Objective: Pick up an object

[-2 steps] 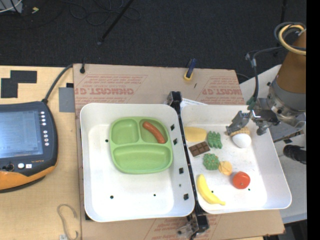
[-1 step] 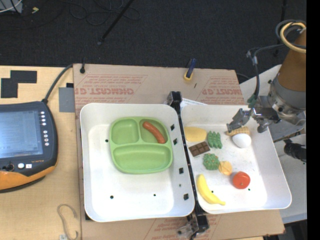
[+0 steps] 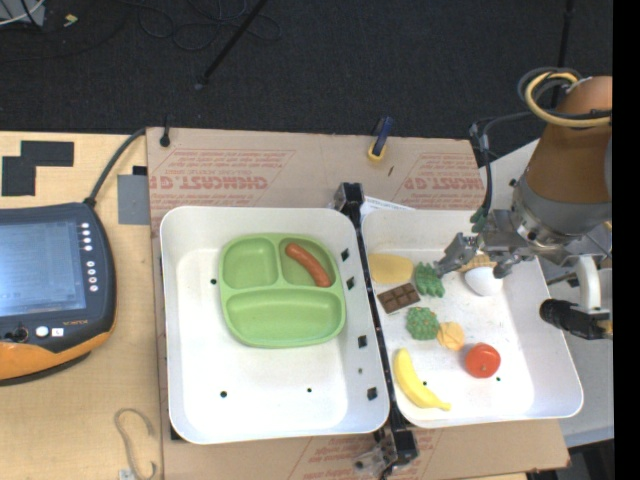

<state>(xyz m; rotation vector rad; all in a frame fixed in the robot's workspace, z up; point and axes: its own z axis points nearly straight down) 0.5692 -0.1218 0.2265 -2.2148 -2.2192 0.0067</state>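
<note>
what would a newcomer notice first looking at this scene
Probably the bright green divided plate in the left bin, with a sausage in its upper right compartment. Next, the toy food scattered in the right bin: a banana, a tomato, broccoli, and the gripper over its far edge.

A robotics lab: left of the two shallow white plastic bins [image 3: 180, 368] on a cardboard-covered bench lies a grey-and-orange teach pendant [image 3: 45, 283], with black cables [image 3: 180, 18] trailing over dark carpet behind.
</note>
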